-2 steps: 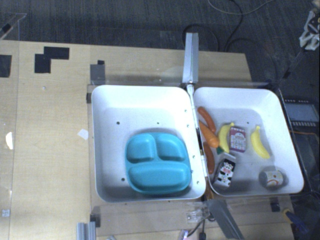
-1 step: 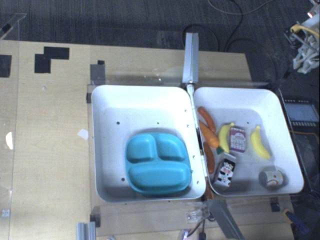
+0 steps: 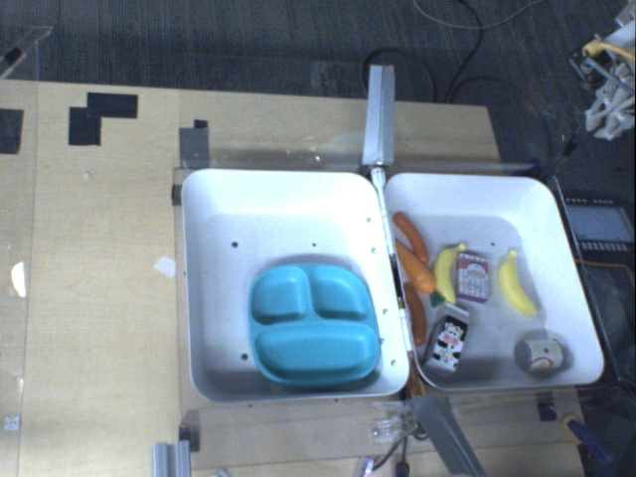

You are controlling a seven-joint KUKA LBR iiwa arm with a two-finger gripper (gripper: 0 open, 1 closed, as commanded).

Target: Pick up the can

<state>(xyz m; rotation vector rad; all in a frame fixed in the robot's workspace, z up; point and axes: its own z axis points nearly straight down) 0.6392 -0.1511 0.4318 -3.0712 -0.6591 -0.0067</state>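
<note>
On the light wooden tabletop, two shallow white bins sit side by side, their inner walls touching along a central divide. The left bin contains a turquoise compartment tray, lying flat toward the near side, with two smaller sections at the far end and one long section nearest the viewer. The right bin holds several items. Along its left wall lie sausage-like orange and red pieces, running end to end. Just right of these stands a small yellow banana, touching a dark red packet. Nearer the viewer lies a black-and-white carton with a cow pattern. Further right, a second yellow banana lies apart from the packet. The can, grey and on its side with one round end facing the camera, rests in the near right corner of the right bin, well apart from the carton. At the upper right, over the dark floor, a pale jointed structure appears; whether this is the claw, and how far it is open, cannot be told.
</note>
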